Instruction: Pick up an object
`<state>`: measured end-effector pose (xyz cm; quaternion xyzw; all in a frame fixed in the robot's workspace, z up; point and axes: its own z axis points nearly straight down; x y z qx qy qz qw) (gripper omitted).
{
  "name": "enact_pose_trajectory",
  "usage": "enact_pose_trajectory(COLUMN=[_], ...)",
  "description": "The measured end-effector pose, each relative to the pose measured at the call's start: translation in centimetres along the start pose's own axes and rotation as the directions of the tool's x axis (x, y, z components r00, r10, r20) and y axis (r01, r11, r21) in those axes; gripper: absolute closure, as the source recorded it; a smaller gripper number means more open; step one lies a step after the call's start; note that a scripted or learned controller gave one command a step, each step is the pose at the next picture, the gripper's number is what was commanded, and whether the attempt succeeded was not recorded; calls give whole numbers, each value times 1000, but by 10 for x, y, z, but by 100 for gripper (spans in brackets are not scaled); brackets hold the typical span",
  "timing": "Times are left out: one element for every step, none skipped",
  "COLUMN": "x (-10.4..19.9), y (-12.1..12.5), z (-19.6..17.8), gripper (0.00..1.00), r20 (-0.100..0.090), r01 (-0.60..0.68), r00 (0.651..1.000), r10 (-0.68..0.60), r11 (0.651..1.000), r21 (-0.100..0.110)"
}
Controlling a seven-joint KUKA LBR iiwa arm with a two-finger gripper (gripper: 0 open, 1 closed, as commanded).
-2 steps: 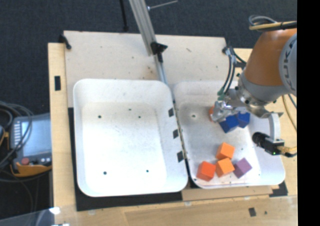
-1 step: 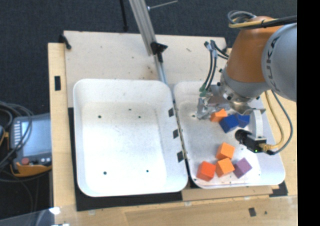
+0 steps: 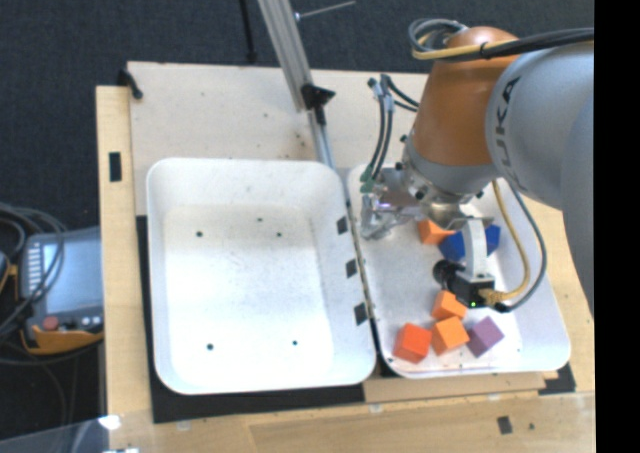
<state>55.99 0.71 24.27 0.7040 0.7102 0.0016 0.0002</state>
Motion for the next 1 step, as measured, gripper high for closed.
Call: enact_pose_trajectory(x=[63], y=[5], z=[-2], gripper=[100], r20=[0], r01=[1], r00=[1000], r10=[-1], r11=[1000], r21=[2])
